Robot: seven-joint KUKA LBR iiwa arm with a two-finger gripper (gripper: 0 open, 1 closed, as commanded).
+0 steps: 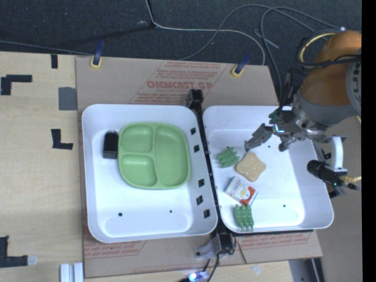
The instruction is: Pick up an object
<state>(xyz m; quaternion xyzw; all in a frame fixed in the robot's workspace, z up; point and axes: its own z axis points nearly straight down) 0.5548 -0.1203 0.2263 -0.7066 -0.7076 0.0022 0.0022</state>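
Where pincer hovers: tan sponge, green toy nearby.

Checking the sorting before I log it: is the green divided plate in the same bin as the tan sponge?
No: the green divided plate lies in the left bin, while the tan sponge lies in the right bin.

Two shallow white bins are counted on the bench — a left bin and a right bin. In the left bin two things are seen: one green divided plate with three compartments, near the middle, and one small black object just beside it toward the bin's left edge. In the right bin four things are counted — one tan sponge-like block, one small white-and-red packet, and two green leafy toys, one near the bin's left edge and one by its front edge.
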